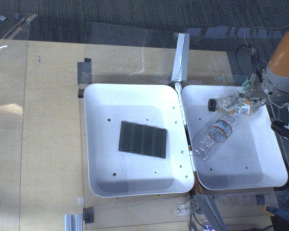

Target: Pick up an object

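Right bin (274, 172): two clear plastic bottles (213, 137), one (226, 103) apparently grasped by pincer (248, 101); left bin (94, 143): dark ridged pad (143, 139).

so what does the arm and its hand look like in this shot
The arm enters from the right as a rounded orange band over a grey wrist section. Its hand is a small cluster of pale metal parts with a green spot and an orange-tan tag; dark cables loop nearby.

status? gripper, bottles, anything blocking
Gripper low over right bin's far corner, at small bottle; grasp unconfirmed. Large clear bottle lying loose alongside. Dark ridged pad in left bin. Nothing blocking.
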Controlling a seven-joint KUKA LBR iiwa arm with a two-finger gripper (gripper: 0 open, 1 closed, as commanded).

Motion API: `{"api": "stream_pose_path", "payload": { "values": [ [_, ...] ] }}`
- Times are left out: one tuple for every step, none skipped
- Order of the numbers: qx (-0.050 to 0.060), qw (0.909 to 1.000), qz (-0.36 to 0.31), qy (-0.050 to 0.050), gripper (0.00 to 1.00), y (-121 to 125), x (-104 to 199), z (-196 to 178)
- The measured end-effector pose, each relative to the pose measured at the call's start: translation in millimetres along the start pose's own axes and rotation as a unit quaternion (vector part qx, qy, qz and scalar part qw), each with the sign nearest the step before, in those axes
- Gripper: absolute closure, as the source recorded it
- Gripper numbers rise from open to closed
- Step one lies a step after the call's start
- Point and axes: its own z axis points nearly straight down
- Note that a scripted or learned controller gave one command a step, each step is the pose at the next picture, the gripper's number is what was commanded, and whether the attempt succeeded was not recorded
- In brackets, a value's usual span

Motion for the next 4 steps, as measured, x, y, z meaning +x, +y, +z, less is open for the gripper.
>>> {"api": "stream_pose_path", "payload": {
  "values": [
    [-0.004, 0.9949, -0.101, -0.001, 0.0, -16.1, 25.0, 99.7],
    [-0.003, 0.9917, -0.129, -0.001, 0.0, -31.6, 1.6, 99.5],
    [-0.008, 0.9916, -0.129, -0.001, 1.0, -28.7, 2.4, 87.1],
    [-0.002, 0.9937, -0.112, 0.0, 1.0, -20.2, 55.1, 11.3]
  ]
}}
